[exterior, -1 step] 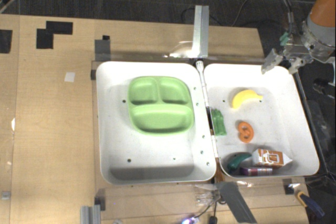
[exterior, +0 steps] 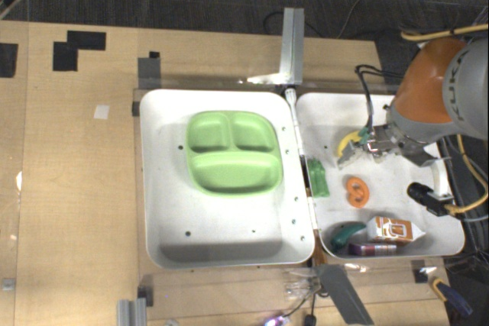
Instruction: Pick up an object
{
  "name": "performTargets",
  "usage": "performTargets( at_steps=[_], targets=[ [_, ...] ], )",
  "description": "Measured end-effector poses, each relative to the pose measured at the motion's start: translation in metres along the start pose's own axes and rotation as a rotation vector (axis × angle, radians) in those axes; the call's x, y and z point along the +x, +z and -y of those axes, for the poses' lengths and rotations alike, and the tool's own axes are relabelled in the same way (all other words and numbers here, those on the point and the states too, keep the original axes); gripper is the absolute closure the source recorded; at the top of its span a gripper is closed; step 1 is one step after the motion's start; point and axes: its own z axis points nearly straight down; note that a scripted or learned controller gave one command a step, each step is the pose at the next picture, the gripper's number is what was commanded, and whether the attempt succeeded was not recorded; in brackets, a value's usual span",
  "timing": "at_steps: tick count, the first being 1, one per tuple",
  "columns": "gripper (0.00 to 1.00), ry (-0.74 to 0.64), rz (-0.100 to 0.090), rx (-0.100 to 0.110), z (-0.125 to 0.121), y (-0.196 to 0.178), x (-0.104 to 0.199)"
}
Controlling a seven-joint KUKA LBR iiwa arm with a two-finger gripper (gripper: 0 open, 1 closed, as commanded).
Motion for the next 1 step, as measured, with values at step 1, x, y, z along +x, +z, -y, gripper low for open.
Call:
performTargets(
  at_steps=[1],
  targets=[
    [0.00,0.019,0.007,-0.020,0.0454,0.0084,0.0304]
  ],
)
